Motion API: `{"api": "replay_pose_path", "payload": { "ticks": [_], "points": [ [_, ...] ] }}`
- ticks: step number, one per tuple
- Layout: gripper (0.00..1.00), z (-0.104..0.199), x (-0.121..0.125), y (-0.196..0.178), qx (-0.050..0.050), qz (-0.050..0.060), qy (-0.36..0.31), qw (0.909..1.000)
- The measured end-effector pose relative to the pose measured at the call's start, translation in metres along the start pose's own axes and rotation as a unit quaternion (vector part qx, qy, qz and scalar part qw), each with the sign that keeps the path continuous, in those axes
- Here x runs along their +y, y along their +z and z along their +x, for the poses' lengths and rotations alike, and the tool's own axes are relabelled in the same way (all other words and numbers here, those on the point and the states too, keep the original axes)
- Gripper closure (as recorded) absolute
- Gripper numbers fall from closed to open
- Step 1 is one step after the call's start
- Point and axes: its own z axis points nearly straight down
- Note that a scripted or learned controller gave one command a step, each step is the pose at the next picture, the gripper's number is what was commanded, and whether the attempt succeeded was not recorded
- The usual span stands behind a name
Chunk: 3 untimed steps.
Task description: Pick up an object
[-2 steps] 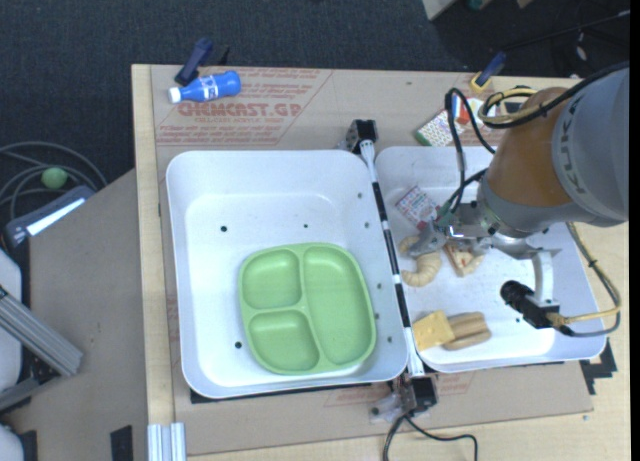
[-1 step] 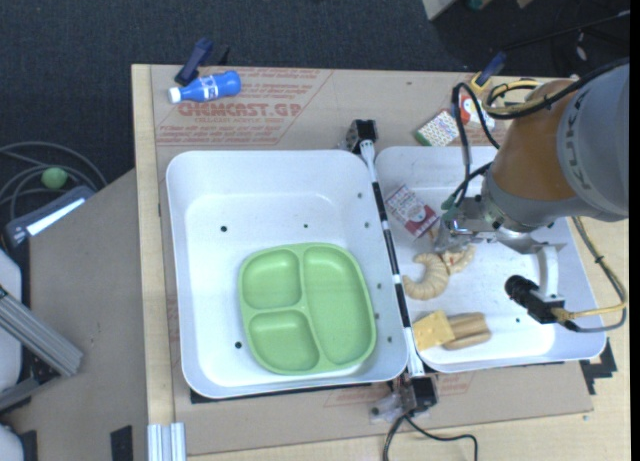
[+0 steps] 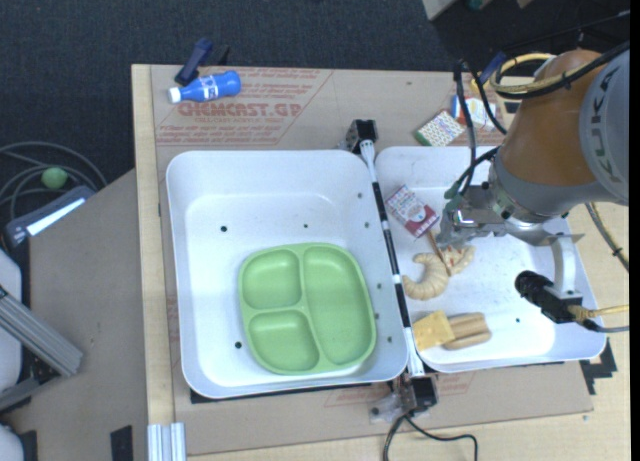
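The right bin (image 3: 560, 344) holds a tan curved croissant-like piece (image 3: 432, 277), a yellow and tan block (image 3: 452, 330) near the front, and a small red and white packet (image 3: 411, 209) at the back left. My gripper (image 3: 458, 237) hangs low over the right bin, just above and right of the croissant-like piece, its tips close to that piece's upper end. The grey and orange arm covers the bin's back right part. The left bin (image 3: 200, 189) holds a green divided plate (image 3: 305, 306).
A blue and white tube (image 3: 205, 86) lies on the cardboard behind the left bin. A small printed card (image 3: 439, 130) sits behind the right bin. A black fitting (image 3: 545, 296) with cables sticks out at the arm's right side.
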Motion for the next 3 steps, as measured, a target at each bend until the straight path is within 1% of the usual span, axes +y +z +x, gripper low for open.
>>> {"api": "replay_pose_path", "payload": {
  "ticks": [1, 2, 3],
  "points": [
    [0.00, 0.000, 0.000, 0.000, 0.000, 0.000, 0.000, 1.0000],
    [0.00, -0.053, 0.001, 0.091, 0.000, 0.001, 0.001, 1.0000],
    [0.00, -0.040, -0.010, 0.101, 0.001, 0.002, 0.001, 1.0000]
  ]
}}
